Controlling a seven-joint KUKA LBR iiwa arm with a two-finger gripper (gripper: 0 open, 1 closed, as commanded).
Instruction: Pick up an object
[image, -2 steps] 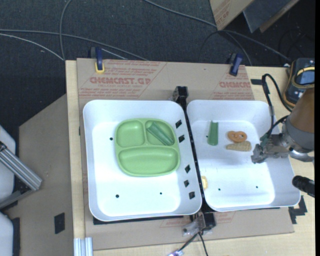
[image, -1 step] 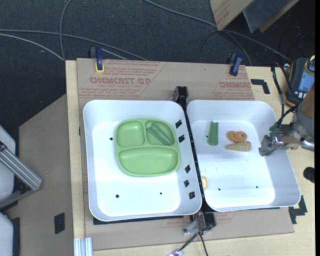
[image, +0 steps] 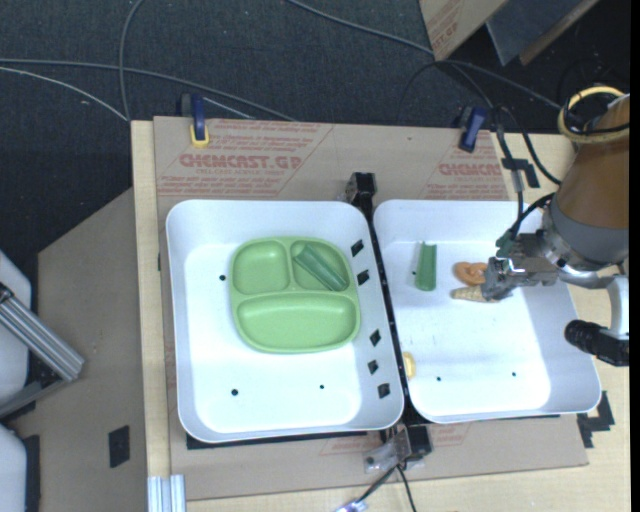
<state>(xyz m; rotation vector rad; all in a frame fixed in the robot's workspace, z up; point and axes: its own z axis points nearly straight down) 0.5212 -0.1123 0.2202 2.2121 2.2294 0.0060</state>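
Note:
In the right bin, a small green block stands near the upper left. Just right of it lie an orange piece and a pale beige piece. My gripper is low over the bin, right against the right ends of the orange and beige pieces. The grey wrist hides where the gripper meets them. A green divided plate sits in the left bin, with a darker green item in its upper right compartment.
A black divider with clips runs between the two bins. The arm's orange band and grey body hang over the right bin's upper right corner. Cables and clamps lie at the back of the board.

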